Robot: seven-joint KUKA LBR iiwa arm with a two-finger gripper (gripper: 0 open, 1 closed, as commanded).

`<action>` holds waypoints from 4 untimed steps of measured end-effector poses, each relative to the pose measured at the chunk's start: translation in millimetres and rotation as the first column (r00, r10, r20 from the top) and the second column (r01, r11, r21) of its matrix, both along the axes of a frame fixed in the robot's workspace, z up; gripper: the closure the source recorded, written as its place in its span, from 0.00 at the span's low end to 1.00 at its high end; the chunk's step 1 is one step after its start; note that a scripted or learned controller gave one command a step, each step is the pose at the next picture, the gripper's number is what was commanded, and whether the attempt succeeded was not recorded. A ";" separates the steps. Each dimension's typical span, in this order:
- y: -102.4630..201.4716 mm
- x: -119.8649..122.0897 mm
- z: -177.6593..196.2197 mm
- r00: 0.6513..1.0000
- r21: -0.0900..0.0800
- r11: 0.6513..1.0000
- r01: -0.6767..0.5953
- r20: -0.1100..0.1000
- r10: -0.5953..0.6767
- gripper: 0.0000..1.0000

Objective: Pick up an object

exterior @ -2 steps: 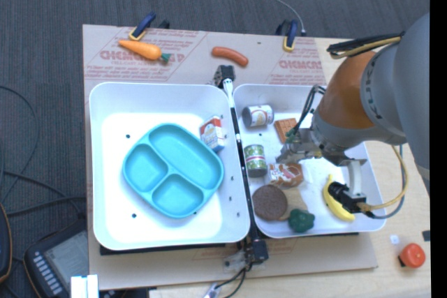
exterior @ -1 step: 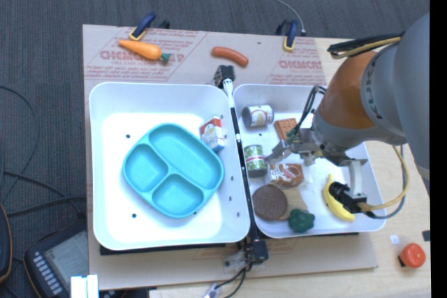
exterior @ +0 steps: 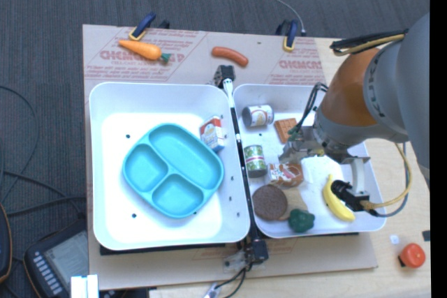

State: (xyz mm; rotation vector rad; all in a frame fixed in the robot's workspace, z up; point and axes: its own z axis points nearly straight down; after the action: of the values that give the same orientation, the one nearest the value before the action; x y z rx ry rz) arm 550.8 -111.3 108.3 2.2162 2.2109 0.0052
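End effector hung low in right bin, over pretzel pack beside green can. Finger opening: could not tell; nothing seen held. Advice: centre over pack, descend straight, avoid can.

One camera is looking down on me from above my desk, slanting, taking in both white bins.
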 end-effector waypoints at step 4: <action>12.0 -30.0 0.0 1.000 -0.001 1.000 0.002 0.003 -0.002 1.00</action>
State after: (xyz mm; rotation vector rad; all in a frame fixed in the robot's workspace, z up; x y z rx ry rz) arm 520.8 -99.4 108.3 2.2160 2.2072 0.0066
